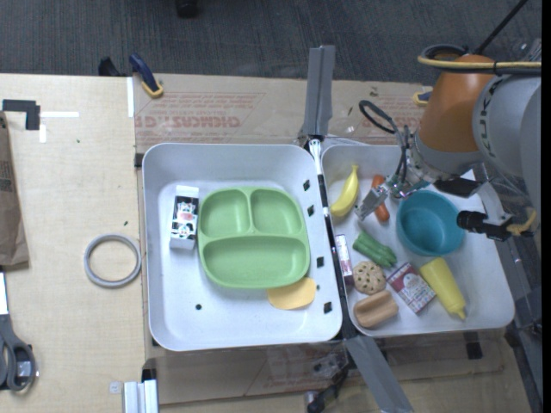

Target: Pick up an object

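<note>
jaws [376, 203]: slightly parted, nothing visibly between them | tips low in right bin [495, 308] | banana [346, 192] just left | teal bowl [429, 222] just right | green pepper [374, 249] below

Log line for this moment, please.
gripper: over right bin, between banana and blue bowl | grasp: none seen | left bin: green plate

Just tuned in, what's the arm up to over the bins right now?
The arm has reached into the right bin, and its gripper hangs low between the banana and the blue bowl, close to a small orange piece. Nothing shows between its fingers, so no pick is made yet. The green pepper, cookie and yellow bottle lie untouched nearer the front. In the left bin, the green divided plate sits beside a small carton.
</note>
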You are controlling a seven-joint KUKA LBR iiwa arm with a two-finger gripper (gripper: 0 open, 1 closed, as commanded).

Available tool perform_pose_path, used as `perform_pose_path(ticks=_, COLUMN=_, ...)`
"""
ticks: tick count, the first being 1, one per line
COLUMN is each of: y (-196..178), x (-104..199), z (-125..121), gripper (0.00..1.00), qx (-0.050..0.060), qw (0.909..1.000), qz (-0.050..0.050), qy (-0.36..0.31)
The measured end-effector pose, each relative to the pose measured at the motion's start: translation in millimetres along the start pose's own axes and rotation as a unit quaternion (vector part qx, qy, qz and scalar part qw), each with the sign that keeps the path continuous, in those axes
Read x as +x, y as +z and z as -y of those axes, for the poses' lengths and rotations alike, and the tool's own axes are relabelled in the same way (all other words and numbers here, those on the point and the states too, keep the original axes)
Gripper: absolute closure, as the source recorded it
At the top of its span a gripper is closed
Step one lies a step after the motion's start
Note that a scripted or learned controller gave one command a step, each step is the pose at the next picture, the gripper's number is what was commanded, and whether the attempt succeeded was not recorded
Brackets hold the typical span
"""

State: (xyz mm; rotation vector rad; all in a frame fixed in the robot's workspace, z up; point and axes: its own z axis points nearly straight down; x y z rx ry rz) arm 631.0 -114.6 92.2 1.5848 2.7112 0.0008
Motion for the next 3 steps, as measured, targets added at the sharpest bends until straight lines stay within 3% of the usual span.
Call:
perform_pose_path(ticks=1, y=-9, x=-1, z=0, gripper=1.0, qx=-0.001, qw=1.0, qz=0.0, qy=0.002)
perform_pose_path(ticks=2, y=-100, x=48, z=-56, gripper=1.0, qx=0.0, qw=0.9984, qz=0.001, qy=0.056)
perform_pose_path(ticks=3, y=-99, x=53, z=8, gripper=1.0, qx=0.001, qw=0.9992, qz=0.0, qy=-0.039)
